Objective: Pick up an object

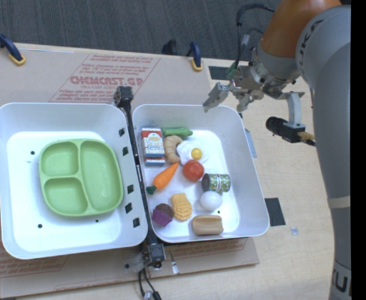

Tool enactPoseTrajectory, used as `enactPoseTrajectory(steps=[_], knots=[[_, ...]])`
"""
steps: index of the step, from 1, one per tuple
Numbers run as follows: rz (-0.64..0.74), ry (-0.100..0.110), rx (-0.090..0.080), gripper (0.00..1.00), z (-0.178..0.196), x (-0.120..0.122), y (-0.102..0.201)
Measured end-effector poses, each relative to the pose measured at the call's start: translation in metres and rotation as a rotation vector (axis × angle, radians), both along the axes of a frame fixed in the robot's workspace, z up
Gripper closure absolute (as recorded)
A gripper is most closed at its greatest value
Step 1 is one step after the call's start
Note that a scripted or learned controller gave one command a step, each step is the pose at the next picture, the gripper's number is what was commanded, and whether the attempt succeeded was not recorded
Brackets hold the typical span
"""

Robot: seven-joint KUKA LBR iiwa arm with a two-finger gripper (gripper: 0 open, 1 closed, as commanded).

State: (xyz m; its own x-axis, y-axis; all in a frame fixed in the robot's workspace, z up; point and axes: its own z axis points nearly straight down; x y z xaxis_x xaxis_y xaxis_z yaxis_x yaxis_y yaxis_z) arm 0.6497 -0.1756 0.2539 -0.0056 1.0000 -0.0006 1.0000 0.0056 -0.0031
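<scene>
Your hand hangs over the far right corner of the right bin, fingers apart with nothing between them. It sits well above the food, so the grasp is not yet begun.

Everything you could pick lies in that bin. Nearest the hand, along the far edge, are the green pod and the box. Toward the middle sit the egg, tomato and carrot. The can and white ball lie nearer the right wall; the corn, purple piece and bun line the near edge.

Choose something with room beside it: the can or the bun look easiest, I'd judge. Centre over it, turn the fingers across its narrow side, then descend straight. The crowded middle risks pinching two pieces.

The left bin holds a green tray.
</scene>
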Motion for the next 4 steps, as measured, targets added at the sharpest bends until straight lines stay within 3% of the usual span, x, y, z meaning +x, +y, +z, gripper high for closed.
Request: enactPoseTrajectory(steps=[4], knots=[[0.000, 0.000, 0.000, 0.00, 0.0001, 0.0000, 0.0000]])
